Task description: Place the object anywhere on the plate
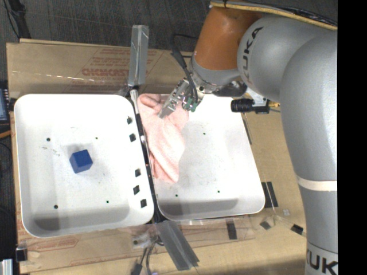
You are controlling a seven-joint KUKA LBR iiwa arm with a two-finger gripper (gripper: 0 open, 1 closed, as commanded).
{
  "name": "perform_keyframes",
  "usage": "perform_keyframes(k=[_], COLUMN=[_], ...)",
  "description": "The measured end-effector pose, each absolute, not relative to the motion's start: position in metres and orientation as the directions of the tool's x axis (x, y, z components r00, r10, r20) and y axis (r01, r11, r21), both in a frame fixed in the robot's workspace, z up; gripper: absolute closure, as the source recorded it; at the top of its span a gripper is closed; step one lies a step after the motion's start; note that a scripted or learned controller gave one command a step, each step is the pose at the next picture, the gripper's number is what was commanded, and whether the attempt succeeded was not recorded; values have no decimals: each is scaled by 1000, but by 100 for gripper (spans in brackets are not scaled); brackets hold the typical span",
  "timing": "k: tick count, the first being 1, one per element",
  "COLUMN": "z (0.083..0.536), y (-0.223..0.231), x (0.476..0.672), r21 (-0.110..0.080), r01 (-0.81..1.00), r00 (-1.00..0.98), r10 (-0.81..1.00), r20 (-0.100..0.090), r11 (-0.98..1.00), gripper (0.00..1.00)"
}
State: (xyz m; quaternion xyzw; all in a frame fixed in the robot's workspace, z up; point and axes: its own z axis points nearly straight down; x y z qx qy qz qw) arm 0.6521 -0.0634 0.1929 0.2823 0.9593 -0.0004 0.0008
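Cloth (166,142), pink, lies along the right bin's (229,176) left wall, long axis 12 to 6; the claw (179,102) sits at its 12 o'clock end, grip state unclear

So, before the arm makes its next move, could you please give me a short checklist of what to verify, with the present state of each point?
1. Small blue cube lies free in the left white bin: ok.
2. Gripper is over the crumpled pink cloth at the far left corner of the right white bin: ok.
3. Cloth is held between the fingers: cannot tell.
4. A plate to place on: cannot tell; none can be made out.
5. Cloth stays inside its bin: not ok; its edge lies against the divider between the bins.
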Motion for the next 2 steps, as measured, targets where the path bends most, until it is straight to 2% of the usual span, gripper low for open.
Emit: perform_keyframes(k=[1,2], z=[233,227], y=[-64,-7], x=[653,647], r21=[0,-1], r01=[540,164], r00=[-842,-986], r10=[540,164], r20=[-1,3], r11=[842,986], gripper=[100,100])
